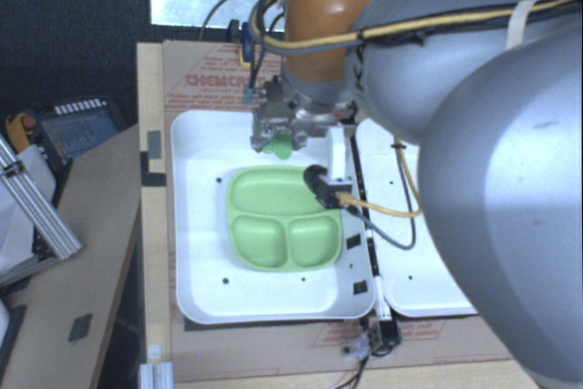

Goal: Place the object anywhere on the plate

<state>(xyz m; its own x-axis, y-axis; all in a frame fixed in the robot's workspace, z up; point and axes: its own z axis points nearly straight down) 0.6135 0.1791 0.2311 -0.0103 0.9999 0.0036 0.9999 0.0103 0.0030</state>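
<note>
A light green plate with three compartments lies in the middle of the left white bin. My gripper hangs just over the plate's far rim, reaching down from the orange band of the wrist. A small green object shows between the fingertips, and the gripper is shut on it. The object is only partly visible under the fingers, and its shape is hard to make out.
The right white bin lies beside the left one, largely covered by the grey arm. A cardboard sheet lies under both bins. A wooden side table with a metal rail stands at the left.
</note>
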